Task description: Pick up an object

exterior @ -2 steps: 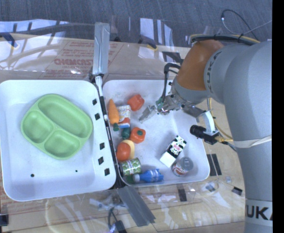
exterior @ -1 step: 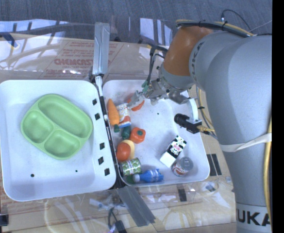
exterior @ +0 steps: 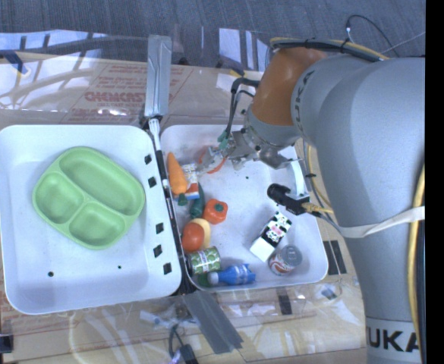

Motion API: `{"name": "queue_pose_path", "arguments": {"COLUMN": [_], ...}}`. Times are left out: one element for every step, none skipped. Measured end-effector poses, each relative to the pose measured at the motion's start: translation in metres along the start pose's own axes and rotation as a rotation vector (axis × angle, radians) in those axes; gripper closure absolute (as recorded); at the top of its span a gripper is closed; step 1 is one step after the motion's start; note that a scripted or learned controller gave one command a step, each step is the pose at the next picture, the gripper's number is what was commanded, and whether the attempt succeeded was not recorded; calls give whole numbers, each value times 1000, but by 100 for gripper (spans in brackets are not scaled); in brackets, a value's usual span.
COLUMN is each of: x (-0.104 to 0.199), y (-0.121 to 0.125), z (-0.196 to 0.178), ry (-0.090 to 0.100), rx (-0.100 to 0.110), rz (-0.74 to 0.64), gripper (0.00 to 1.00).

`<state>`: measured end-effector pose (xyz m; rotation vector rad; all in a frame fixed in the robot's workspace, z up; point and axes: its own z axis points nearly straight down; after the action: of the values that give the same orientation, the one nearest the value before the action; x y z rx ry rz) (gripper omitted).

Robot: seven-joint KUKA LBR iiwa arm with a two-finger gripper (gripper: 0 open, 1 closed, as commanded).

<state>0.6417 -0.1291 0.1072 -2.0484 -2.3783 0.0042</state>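
Note:
My gripper point(exterior: 220, 153) hangs over the back part of the right bin point(exterior: 313, 237), low and close to its floor. Something thin and reddish sits right at its tip, too small to identify. An orange carrot point(exterior: 177, 173) lies just left of the gripper, against the bin's left wall. Further forward are a small orange-red pepper point(exterior: 215, 211), a red and yellow fruit point(exterior: 196, 235), a green can point(exterior: 204, 261) and a blue bottle point(exterior: 234, 276). A black and white carton point(exterior: 272, 234) and a silver can point(exterior: 286, 259) lie at the front right.
The left bin point(exterior: 24, 279) holds a green divided plate point(exterior: 89, 196). A metal divider strip point(exterior: 158, 74) runs between the bins at the back. The grey arm point(exterior: 358, 150) covers the right bin's right side.

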Motion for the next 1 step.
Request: {"name": "queue_pose_path", "arguments": {"x": [0], "y": [0], "z": [-10], "ry": [1], "rx": [1], "rz": [-4], "gripper": [100]}}
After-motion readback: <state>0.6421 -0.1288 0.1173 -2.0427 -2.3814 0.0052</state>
